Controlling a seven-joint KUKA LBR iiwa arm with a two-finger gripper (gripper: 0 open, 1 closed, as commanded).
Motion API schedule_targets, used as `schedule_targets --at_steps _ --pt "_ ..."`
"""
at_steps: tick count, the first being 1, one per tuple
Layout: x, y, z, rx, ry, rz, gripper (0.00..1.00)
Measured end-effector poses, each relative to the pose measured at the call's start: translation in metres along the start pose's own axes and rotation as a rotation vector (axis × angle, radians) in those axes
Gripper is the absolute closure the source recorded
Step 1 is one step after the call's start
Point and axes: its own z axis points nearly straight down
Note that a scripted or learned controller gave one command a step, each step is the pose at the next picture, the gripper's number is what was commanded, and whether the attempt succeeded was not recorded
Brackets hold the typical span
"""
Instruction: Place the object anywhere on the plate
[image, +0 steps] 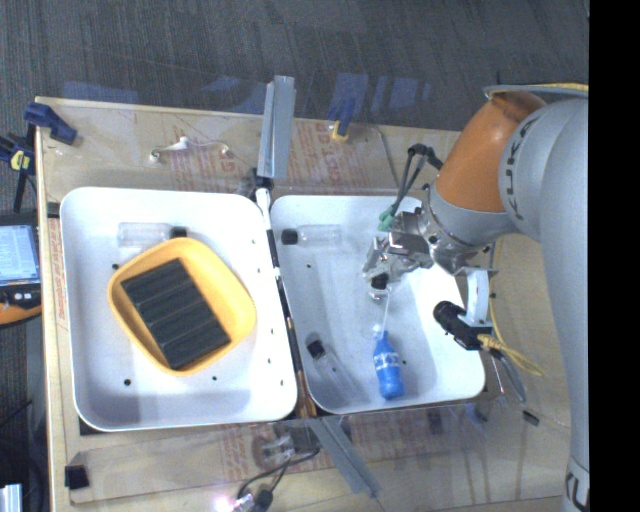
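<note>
here, the gripper (381, 283) is seen over the right bin (300, 330); how wide it is cannot be told, and nothing is seen held. the blue object (388, 370) lies just below it. the yellow plate (230, 300) sits in the left bin (90, 390).
</note>
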Motion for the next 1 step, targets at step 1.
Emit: schedule_targets --at_steps 1 --pt "-0.0001 0.0000 -0.0001 0.000 0.000 0.000 0.00"
